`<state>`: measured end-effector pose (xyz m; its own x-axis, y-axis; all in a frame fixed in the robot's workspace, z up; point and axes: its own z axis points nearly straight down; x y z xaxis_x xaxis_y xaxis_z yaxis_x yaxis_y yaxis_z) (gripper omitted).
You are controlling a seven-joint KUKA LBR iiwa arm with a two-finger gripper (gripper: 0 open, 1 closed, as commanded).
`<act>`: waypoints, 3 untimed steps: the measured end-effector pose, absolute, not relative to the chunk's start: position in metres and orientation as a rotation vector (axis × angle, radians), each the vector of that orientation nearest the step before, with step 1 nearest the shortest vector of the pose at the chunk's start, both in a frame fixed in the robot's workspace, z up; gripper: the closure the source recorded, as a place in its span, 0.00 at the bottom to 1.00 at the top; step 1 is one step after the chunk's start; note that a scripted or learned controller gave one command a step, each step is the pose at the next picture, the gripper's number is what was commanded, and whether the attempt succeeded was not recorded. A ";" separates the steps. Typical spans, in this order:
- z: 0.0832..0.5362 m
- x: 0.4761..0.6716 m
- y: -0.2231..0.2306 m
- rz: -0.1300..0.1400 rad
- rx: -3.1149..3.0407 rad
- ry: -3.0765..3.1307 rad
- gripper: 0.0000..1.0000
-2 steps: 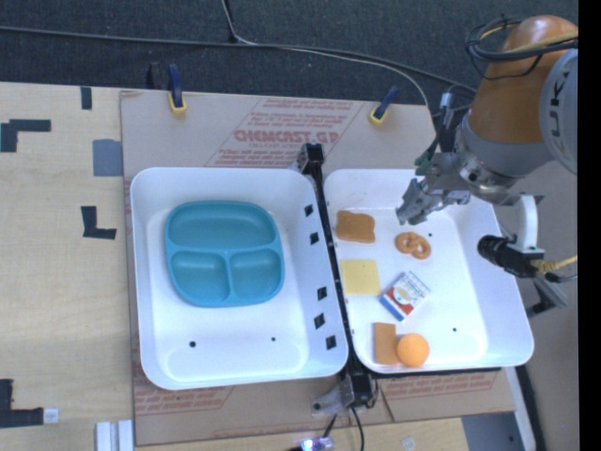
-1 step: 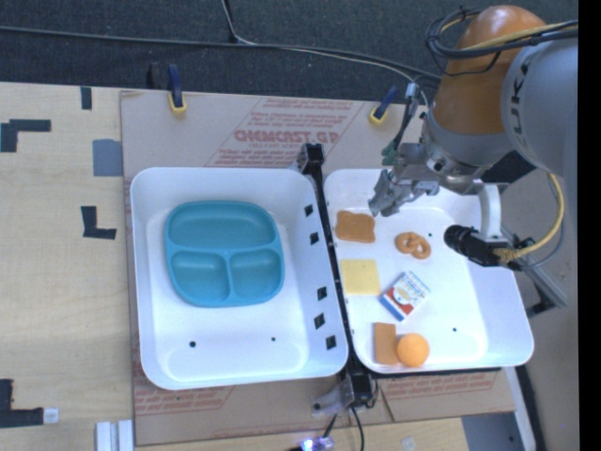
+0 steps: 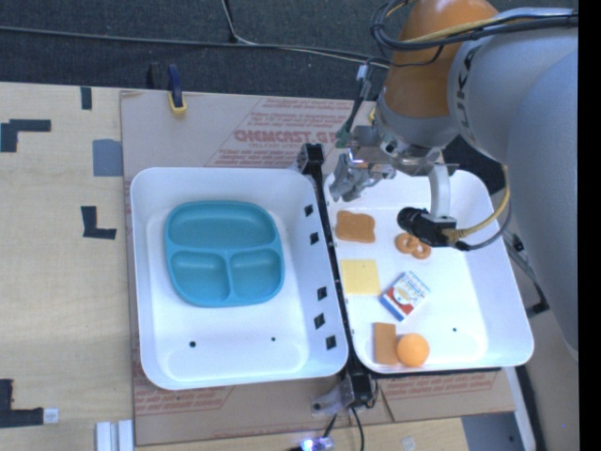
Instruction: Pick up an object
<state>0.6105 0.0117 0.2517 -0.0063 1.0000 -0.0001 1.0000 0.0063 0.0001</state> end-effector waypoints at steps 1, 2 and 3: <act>0.246 0.630 0.059 0.000 2.215 2.229 1.00; 0.220 0.664 0.092 -0.002 2.217 2.225 1.00; 0.222 0.663 0.090 -0.003 2.219 2.223 0.00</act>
